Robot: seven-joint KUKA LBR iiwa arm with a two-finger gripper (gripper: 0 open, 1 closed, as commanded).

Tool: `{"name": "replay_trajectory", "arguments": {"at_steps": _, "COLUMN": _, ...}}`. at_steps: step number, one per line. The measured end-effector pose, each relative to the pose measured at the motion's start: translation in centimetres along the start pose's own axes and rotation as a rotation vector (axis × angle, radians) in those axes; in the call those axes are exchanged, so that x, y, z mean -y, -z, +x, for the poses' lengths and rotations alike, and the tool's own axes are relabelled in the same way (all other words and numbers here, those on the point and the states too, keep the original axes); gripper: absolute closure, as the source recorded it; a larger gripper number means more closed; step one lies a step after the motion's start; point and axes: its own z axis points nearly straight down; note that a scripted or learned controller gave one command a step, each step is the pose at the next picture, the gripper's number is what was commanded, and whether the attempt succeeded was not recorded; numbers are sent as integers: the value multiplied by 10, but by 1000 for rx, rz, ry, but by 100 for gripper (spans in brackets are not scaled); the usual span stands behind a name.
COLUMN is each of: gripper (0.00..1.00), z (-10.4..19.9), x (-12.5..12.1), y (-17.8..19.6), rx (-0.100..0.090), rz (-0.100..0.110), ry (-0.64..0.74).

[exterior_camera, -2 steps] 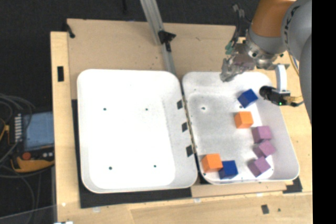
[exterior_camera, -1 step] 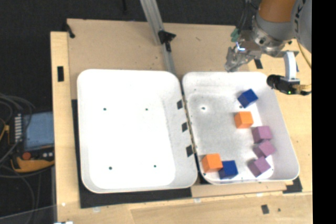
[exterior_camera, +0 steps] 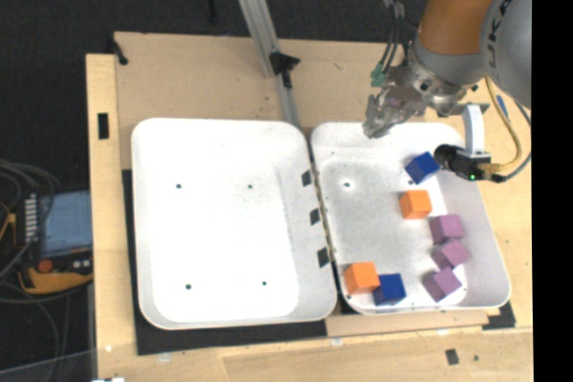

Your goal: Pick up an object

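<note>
Claw [exterior_camera: 383, 116] hangs over the far edge of the right bin [exterior_camera: 358, 210]; cannot tell how it is set, nothing seen in it. Just right and nearer the camera: blue cube [exterior_camera: 421, 167], then orange cube [exterior_camera: 415, 204], then three purple cubes [exterior_camera: 446, 228] toward the near right corner. Farthest, at the near edge: orange cube [exterior_camera: 362, 276] touching a blue cube [exterior_camera: 389, 289]; left bin [exterior_camera: 224, 219] lies well left on the worktop [exterior_camera: 197, 76].

Seven blocks [exterior_camera: 417, 204] lie in the right bin [exterior_camera: 358, 219].
</note>
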Motion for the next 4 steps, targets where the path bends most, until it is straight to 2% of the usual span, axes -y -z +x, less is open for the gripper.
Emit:
{"name": "replay_trajectory", "arguments": {"at_steps": 2, "gripper": 100, "z": 72, "x": 75, "y": -24, "rx": 1, "rz": 3, "ry": -1}}
{"name": "replay_trajectory", "arguments": {"at_steps": 3, "gripper": 100, "z": 110, "x": 112, "y": -21, "rx": -1, "rz": 2, "ry": 1}}
{"name": "replay_trajectory", "arguments": {"at_steps": 4, "gripper": 100, "z": 150, "x": 135, "y": -39, "rx": 0, "rz": 3, "ry": 0}}
